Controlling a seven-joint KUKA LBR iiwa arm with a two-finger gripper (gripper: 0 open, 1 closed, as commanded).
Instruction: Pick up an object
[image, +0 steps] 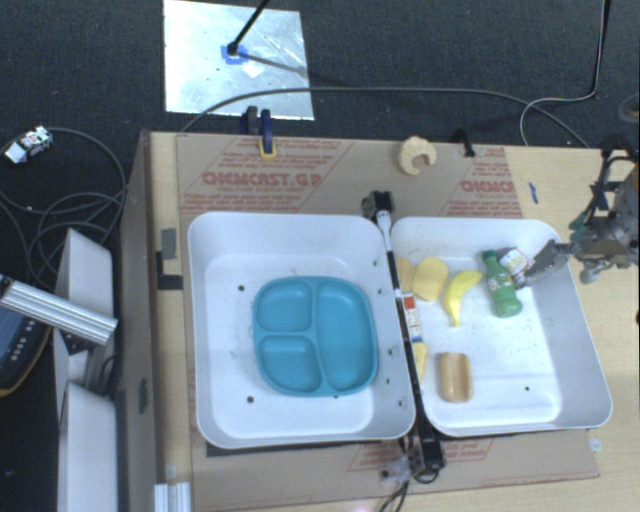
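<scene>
The right bin (566, 385) holds a green bottle (503, 286) with a white label, lying near the bin's far right. To its left lie a yellow banana (460, 294) and a pale yellow piece (430, 278). A tan block (455, 376) rests nearer the front. My gripper (548, 260) reaches in over the bin's right rim, its tip just beside the bottle's labelled top. Whether it touches the bottle is unclear. The arm's wrist (607, 240) hangs at the right edge.
The left bin (215, 300) bears a blue divided plate (313, 335). The two bins meet along a clipped seam (400, 300). On the cardboard behind them sit a cream lump (417, 155) and a blue and yellow clamp (262, 130). Cables run across the floor.
</scene>
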